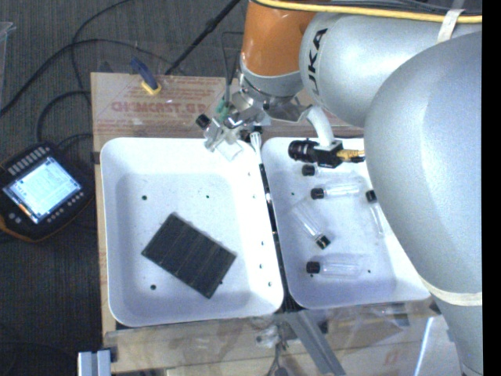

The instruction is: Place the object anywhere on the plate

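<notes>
The gripper (pixel 228 135) hangs over the top right corner of the left bin (pixel 125 210), right by the wall where the two bins meet. A small clear thing seems to sit at its tip, but it is too blurry to say if it is pinched there. I cannot tell if the gripper is spread or pressed together.

A flat dark plate (pixel 189 254) with ridges lies tilted on the floor of the left bin. It is well below the gripper and a bit to the left, far apart from it.

The right bin (pixel 391 288) holds clear plastic tubes with black caps. One tube (pixel 338 188) lies near the top, one tube (pixel 311 227) lies in the middle, and one tube (pixel 337 268) lies near the bottom. They are all to the right of the gripper.

A handheld control pad (pixel 41 188) with a bright screen lies on the floor to the left of the bench.
</notes>
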Controlling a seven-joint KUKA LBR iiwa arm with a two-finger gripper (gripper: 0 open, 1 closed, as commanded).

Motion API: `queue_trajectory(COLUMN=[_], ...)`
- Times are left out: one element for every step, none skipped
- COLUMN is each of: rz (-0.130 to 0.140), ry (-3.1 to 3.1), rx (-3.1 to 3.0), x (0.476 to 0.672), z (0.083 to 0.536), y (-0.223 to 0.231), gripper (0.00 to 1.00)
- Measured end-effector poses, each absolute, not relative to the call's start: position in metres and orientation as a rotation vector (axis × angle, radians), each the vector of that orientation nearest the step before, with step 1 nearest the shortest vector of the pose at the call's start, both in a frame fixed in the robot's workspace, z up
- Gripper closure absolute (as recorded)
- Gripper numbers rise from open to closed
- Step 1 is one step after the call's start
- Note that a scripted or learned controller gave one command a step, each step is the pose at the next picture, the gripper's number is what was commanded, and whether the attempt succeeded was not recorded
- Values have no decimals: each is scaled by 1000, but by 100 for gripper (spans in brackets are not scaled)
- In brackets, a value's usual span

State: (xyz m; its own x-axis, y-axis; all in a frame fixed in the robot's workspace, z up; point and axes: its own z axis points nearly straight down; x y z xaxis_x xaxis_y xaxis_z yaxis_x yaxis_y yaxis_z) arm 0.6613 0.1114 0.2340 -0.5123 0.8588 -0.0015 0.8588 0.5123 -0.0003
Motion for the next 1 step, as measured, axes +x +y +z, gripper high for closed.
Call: queue_trajectory(rz=[-3], ry=[2689], rx=[1625], x=[668], z=[207], y=[200], gripper=[100])
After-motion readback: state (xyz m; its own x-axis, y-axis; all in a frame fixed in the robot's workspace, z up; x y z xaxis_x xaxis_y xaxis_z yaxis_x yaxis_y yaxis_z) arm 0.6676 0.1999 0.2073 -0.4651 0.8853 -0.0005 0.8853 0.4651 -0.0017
